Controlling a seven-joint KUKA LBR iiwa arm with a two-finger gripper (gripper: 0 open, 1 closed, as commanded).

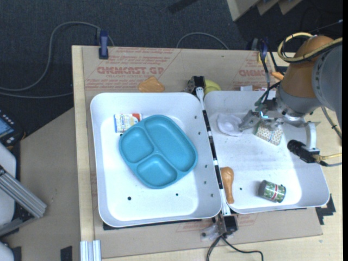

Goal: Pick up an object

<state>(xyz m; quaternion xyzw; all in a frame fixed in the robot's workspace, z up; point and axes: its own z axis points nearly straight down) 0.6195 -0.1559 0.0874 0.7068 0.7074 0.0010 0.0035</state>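
Speckled little block (270, 134) sits in the right bin (310, 194) near its 1 o'clock corner, and my pincer (260, 118) is right on top of it, just toward 11 o'clock, though honestly I can't tell if it's apart or closed from this angle. Around it: a pale round lid-looking thing (228, 125) at 9 o'clock, a green can (272, 191) at 6, an orange drumstick toy (227, 181) at 7 by the bin wall.
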